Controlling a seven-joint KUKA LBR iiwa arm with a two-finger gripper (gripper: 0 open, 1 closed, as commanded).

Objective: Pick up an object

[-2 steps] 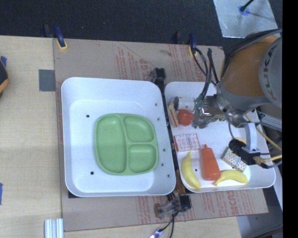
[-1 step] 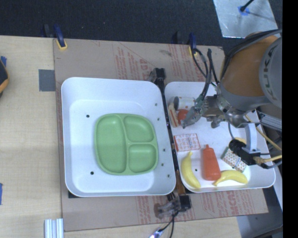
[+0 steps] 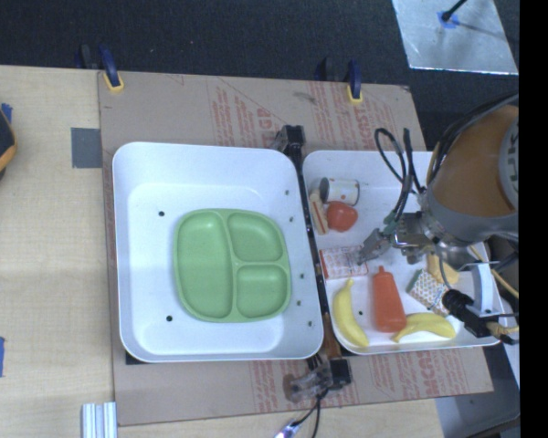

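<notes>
Up high by the camera, my grey arm (image 3: pixel 470 176) reaches over the right bin (image 3: pixel 365 162). My gripper (image 3: pixel 376 245) hangs low inside that bin, just above the orange bottle (image 3: pixel 388 301), and nothing is between its fingers. I cannot tell how it is set. Beside the bottle lie a yellow banana (image 3: pixel 345 313) and a second banana (image 3: pixel 427 328). A red ball (image 3: pixel 342 215) sits farther up. The green plate (image 3: pixel 231 265) rests in the left bin (image 3: pixel 128 245). I think nothing is picked up yet; grabbing and lifting are still to do.
</notes>
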